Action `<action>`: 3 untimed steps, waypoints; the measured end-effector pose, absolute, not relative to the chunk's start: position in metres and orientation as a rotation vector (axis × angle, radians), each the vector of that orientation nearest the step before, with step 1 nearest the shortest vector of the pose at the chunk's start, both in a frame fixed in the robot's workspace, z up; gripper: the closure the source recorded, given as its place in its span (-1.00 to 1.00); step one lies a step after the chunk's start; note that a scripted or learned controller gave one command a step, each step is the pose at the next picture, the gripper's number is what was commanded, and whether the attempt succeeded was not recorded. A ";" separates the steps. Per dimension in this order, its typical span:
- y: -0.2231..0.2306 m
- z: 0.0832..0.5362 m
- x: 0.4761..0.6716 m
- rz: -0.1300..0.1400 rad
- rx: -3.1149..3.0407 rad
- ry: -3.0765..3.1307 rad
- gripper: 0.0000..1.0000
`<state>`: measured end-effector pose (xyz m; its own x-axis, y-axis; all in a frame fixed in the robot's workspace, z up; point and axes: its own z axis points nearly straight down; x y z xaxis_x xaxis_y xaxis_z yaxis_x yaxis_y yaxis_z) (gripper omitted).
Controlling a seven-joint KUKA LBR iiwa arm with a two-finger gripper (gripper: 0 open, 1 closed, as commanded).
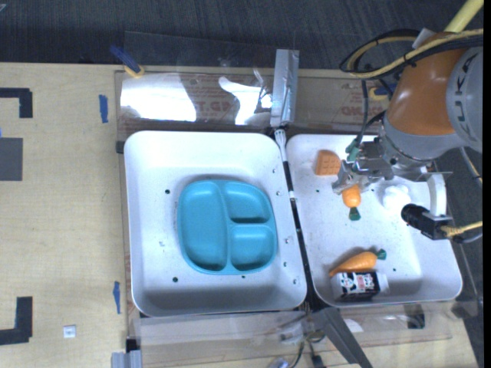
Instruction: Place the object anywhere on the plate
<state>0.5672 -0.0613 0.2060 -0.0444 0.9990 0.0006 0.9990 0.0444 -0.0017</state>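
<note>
With its grip state unclear, the gripper should settle squarely over the small orange object before carrying it left to the plate.

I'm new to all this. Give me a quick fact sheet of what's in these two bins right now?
left bin: holds a blue divided plate
right bin: holds the loose items
gripper: over the right bin, above a small orange object
other items: orange block, toy carrot, black-and-white carton
on the plate: nothing yet
</note>
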 end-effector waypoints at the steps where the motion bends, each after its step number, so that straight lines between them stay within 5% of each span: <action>1: -0.011 0.182 0.623 0.000 -1.953 -2.460 1.00; 2: 0.046 0.183 0.563 0.002 -1.950 -2.459 1.00; 3: 0.044 0.183 0.563 0.003 -1.954 -2.456 -1.00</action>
